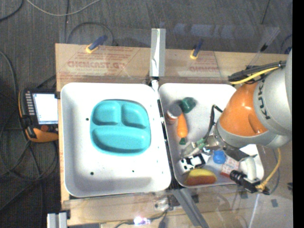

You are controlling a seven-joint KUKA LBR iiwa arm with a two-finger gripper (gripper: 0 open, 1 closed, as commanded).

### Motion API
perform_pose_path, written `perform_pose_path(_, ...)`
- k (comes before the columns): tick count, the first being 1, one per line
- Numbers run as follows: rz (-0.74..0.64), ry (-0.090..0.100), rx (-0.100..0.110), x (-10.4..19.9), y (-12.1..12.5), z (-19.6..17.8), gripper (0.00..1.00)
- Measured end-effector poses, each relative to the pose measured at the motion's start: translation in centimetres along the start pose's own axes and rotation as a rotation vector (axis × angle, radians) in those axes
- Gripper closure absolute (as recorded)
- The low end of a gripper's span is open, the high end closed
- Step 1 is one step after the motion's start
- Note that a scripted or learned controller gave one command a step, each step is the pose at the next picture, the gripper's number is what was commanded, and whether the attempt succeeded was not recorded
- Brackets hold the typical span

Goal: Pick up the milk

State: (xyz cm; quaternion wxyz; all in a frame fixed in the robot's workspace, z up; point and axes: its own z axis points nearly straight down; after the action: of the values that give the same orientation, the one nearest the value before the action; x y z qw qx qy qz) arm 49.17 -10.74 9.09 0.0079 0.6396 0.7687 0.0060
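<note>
The milk [191, 163] is a small white carton with black cow patches. It lies near the front of the right bin [166, 141], towards its left side. My gripper [195, 147] hangs low over the bin, right behind the carton's far edge and very close to it. From this angle I cannot tell whether it touches the carton. The arm's orange band [240, 115] and grey body cover the right half of the bin.
An orange carrot [182, 125], a green item [188, 103] and a small can [174, 111] lie behind the gripper. A yellow and red item [201, 176], a blue-capped bottle [218, 157] and a white bottle [249, 168] crowd the milk. The left bin holds a teal divided plate [121, 126].
</note>
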Motion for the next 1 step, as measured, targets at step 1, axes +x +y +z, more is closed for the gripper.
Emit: perform_pose_path(1,-0.002,-0.005,-0.002,0.39,0.04,0.0,0.0)
